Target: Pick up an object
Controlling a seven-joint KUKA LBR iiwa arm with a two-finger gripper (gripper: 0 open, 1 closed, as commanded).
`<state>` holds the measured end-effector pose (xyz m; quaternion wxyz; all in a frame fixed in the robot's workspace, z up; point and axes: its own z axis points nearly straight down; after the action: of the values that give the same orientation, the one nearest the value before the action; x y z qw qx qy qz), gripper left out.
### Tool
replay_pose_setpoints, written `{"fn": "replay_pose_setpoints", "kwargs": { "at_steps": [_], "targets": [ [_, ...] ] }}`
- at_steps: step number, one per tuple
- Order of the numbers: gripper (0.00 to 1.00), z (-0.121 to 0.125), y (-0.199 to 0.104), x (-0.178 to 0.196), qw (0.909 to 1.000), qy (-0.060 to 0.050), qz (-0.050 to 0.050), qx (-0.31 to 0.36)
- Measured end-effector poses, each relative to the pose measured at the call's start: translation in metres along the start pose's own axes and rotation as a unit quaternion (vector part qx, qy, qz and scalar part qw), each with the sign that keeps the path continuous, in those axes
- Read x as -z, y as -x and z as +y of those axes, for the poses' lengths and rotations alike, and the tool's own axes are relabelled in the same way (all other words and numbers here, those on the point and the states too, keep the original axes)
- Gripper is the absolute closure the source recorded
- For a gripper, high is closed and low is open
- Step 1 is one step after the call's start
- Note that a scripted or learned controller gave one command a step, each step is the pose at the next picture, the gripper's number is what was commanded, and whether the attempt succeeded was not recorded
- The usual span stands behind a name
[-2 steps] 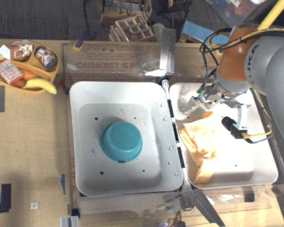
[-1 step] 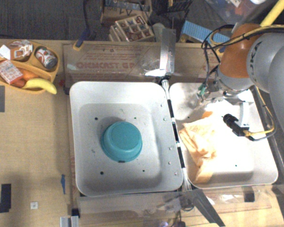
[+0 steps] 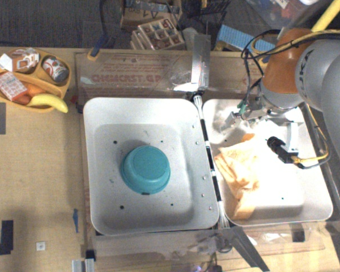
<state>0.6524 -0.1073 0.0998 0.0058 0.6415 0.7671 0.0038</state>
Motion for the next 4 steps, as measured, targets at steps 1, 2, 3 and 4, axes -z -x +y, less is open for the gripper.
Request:
{"fn": "replay_pose_setpoints", "kwargs": {
  "at_steps": [1,2,3,4],
  "targets": [
    [0.00,-0.036,0.016,-0.012,0.9999,-0.004,0.001,0.013],
    [0.00,-0.009,0.042,0.024,0.9954,-0.005,0.000,-0.096],
    [0.00,-0.029,0.023,-0.012,0.9996,-0.004,0.001,-0.028],
    [1.00,-0.028,0.024,0.000,0.9996,-0.002,0.001,-0.029]
  ]
}}
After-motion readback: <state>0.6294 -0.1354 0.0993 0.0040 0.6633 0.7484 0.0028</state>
